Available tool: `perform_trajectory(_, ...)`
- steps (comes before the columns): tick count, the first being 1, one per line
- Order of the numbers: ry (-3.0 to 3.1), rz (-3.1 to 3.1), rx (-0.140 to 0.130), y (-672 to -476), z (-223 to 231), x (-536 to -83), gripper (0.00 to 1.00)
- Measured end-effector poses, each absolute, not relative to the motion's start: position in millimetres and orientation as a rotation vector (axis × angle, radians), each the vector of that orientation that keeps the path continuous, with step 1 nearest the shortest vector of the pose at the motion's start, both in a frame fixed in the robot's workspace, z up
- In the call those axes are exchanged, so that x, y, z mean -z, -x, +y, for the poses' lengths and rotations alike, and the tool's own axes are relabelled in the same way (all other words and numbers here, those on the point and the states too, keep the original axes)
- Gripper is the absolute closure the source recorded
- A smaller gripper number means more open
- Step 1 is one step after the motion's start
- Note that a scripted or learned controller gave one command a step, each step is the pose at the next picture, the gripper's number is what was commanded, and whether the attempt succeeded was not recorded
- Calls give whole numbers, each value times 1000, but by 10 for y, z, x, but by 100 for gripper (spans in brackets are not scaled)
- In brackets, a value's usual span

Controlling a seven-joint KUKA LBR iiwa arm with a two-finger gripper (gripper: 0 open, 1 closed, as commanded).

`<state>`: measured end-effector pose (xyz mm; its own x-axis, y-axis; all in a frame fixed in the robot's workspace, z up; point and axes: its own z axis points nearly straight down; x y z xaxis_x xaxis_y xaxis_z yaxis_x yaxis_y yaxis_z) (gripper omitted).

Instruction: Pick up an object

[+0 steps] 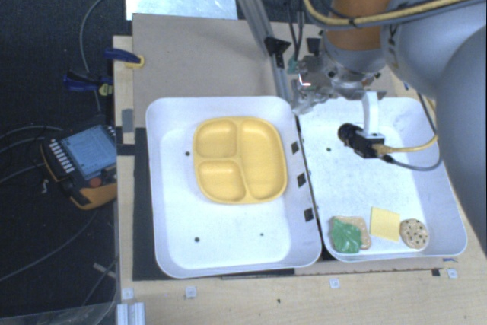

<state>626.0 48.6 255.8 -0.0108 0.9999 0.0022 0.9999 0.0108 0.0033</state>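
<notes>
My jaws hang over the far left corner of the right bin (342, 190), beside the left bin (228, 236), open or closed I cannot tell, while green-topped toast (348, 234), a cheese slice (385, 224) and a cookie (414, 233) lie along its near edge, well apart from me.
</notes>
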Motion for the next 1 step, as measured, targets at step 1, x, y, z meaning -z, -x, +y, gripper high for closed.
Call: perform_trajectory(1,-2211,2234,-3,-6290,1047,-2368,100)
